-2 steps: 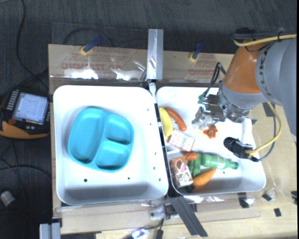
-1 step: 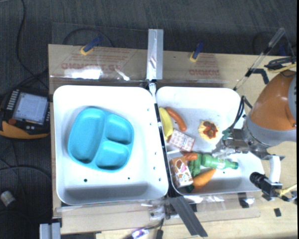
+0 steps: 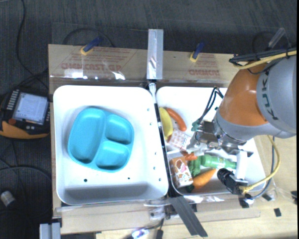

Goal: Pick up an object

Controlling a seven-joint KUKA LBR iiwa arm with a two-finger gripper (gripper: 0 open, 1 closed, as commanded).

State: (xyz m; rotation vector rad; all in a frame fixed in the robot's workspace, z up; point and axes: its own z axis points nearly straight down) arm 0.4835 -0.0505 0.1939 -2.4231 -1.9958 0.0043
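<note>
Tool (image 3: pixel 204 139) is hanging low in the right bin (image 3: pixel 187 96), over a tight pile of toy food; cannot tell whether it is apart or together, the wrist housing is masking it. Candidates are lying right at it: a printed packet (image 3: pixel 178 139) just beside, a green vegetable (image 3: pixel 214 161) and carrot (image 3: pixel 204 177) just below, a banana (image 3: pixel 165 123) and sausage (image 3: pixel 177 117) a little beyond. Risk: with pieces touching, it is likely nudging a neighbour or catching two, and rounded plastic may be slipping out on the lift.

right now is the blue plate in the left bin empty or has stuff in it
Empty. All three compartments of the blue plate show bare blue; the food items lie in the right bin.
</note>
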